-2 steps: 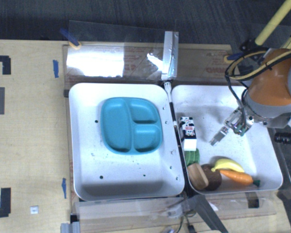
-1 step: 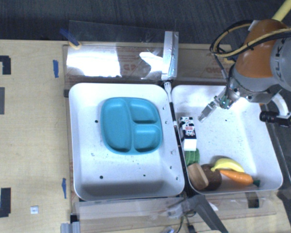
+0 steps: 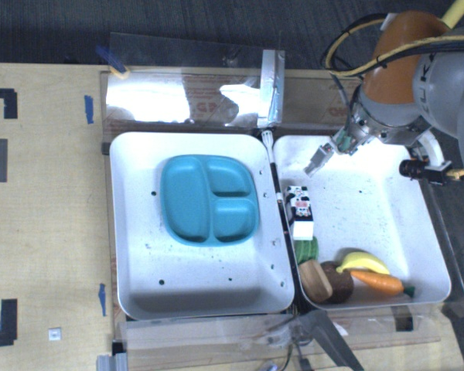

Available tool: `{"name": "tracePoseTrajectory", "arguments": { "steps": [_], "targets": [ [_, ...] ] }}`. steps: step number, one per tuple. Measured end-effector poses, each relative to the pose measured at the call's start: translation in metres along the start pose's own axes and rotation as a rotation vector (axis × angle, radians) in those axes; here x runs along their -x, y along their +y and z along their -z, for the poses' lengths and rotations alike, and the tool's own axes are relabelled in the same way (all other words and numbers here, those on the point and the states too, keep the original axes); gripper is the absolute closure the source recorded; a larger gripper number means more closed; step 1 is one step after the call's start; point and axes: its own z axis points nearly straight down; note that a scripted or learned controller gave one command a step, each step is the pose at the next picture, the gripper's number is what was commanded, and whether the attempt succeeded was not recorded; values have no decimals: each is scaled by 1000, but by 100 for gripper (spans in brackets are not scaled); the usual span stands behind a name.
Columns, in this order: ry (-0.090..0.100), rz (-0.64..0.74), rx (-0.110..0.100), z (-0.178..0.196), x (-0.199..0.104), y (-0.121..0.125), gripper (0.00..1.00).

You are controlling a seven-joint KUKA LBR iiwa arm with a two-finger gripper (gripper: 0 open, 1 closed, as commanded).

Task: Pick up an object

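My gripper (image 3: pixel 322 158) hangs over the far left part of the right bin (image 3: pixel 371 184), above bare white floor, with nothing seen in it. Along that bin's left wall lies a small black-and-white box (image 3: pixel 298 203), then a white block (image 3: pixel 303 229) and a green item (image 3: pixel 306 249). At the near edge sit a brown round object (image 3: pixel 319 280), a yellow banana (image 3: pixel 363 263) and an orange carrot (image 3: pixel 379 284). All of these lie nearer to the camera than the gripper and apart from it.
A blue divided plate (image 3: pixel 210 199) lies in the left bin (image 3: pixel 131 230). The grey arm with its orange band (image 3: pixel 406 45) and yellow cables comes in from the upper right. A clear panel and metal bracket (image 3: pixel 271 83) stand behind the bins.
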Motion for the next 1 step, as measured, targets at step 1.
{"name": "tracePoseTrajectory", "arguments": {
  "steps": [1],
  "targets": [
    [-19,-23,18,-30,-10,-27,0]
  ]
}}
